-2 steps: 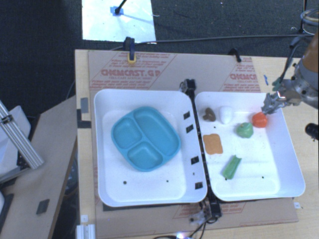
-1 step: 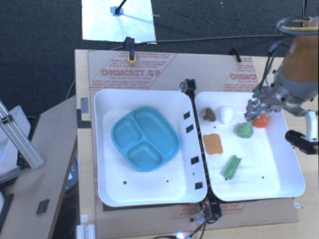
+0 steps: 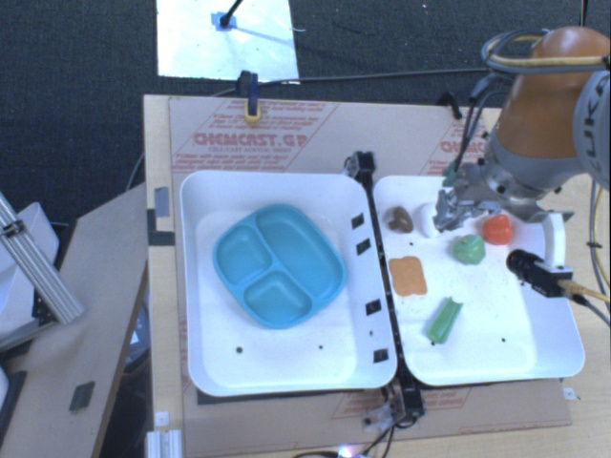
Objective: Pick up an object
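From the right, the arm bends down over the right bin (image 3: 563,351), its gripper (image 3: 452,213) low near the bin's upper edge; its grip state cannot be told. Just beside it lie a brown object (image 3: 399,219), a green object (image 3: 468,249) and a red object (image 3: 497,229).

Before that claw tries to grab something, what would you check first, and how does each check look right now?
1. Things to pick lie in the right bin: ok; brown lump, orange square, green stick, green lump, red piece.
2. Claw is over that bin: ok.
3. Claw is free of any object: cannot tell.
4. Target stands apart from neighbours: not ok for the green lump and red piece, which sit close; ok for the green stick.
5. Blue plate is out of the way: ok, left bin.
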You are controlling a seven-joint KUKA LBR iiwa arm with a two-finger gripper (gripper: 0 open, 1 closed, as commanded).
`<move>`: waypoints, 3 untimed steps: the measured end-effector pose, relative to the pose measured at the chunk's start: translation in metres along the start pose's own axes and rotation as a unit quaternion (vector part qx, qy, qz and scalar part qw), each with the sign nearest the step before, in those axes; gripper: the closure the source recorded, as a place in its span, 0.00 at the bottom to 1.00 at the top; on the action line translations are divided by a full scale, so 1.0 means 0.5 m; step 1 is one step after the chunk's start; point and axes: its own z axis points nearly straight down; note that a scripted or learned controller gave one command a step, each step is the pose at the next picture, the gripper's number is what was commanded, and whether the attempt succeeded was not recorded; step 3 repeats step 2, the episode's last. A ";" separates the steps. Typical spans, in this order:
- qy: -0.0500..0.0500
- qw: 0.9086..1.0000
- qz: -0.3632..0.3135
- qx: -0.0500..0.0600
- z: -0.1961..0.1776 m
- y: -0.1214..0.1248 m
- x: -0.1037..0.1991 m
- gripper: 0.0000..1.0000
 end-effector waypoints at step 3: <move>0.001 1.000 0.000 0.001 0.054 -0.006 0.225 1.00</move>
